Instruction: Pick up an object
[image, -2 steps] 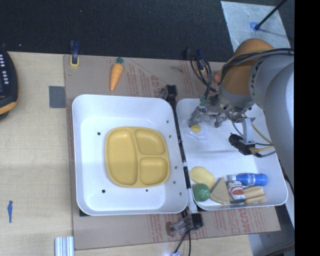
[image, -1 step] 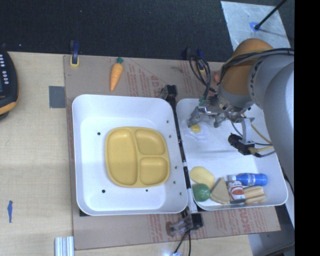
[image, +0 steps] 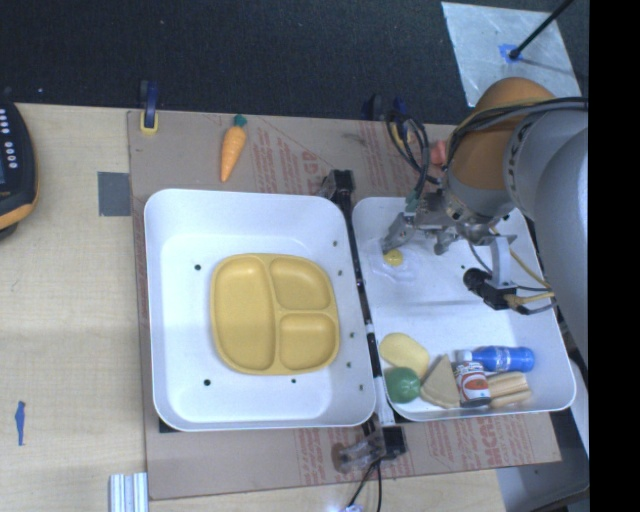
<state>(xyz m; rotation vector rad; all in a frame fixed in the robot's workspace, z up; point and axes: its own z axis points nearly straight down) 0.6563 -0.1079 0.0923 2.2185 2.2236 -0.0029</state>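
Two white bins side by side on the bench, arm over the right one.
The gripper (image: 415, 232) hangs at the right bin's (image: 440, 300) 11 o'clock, fingers spread open, a small yellow object (image: 393, 257) just below them, ungripped; a blue bottle (image: 503, 358) lies at 5 o'clock; the left bin (image: 175, 300) holds a yellow divided tray (image: 274, 312).

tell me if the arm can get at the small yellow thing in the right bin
Probably yes. The small yellow piece lies alone on bare bin floor, right under the end effector, with the other items clustered at the near edge of the right bin.
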